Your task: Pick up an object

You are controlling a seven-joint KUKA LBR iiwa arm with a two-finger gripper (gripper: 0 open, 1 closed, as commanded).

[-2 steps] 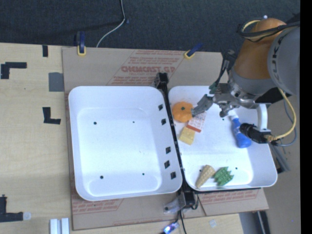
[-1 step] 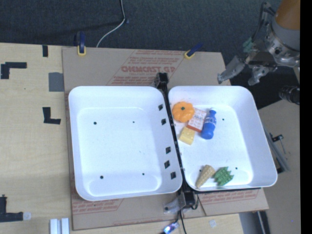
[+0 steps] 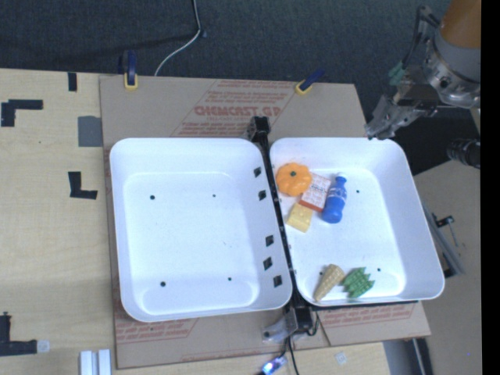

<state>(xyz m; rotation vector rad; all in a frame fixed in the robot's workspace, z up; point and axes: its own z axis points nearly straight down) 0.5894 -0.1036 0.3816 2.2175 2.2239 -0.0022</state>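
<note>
We see the claw [image 3: 384, 125] hanging above the far right corner of the right bin [image 3: 406, 209], just outside its rim, with the grey arm [image 3: 449, 53] reaching in from the right and its orange band at the top edge of the view. The claw points down and to the left. From this angle we cannot tell how wide it stands, and we see nothing between its tips.

All the objects lie below and to the left of the claw, inside the right bin. Nearest to it is a blue bottle [image 3: 335, 200], lying beside a red and white packet [image 3: 314, 193]. Further left, against the wall shared with the other bin, sits an orange pumpkin [image 3: 293, 178], touching the packet. Just below those rests a yellow block [image 3: 300, 218]. Well apart from the claw, near the front rim, lie a tan cone [image 3: 328, 281] and a green toy [image 3: 358, 282], side by side.

The left bin [image 3: 133, 209] sits far to the claw's left. Both bins rest on a cardboard sheet [image 3: 226, 108] on the bench [image 3: 47, 225].
</note>
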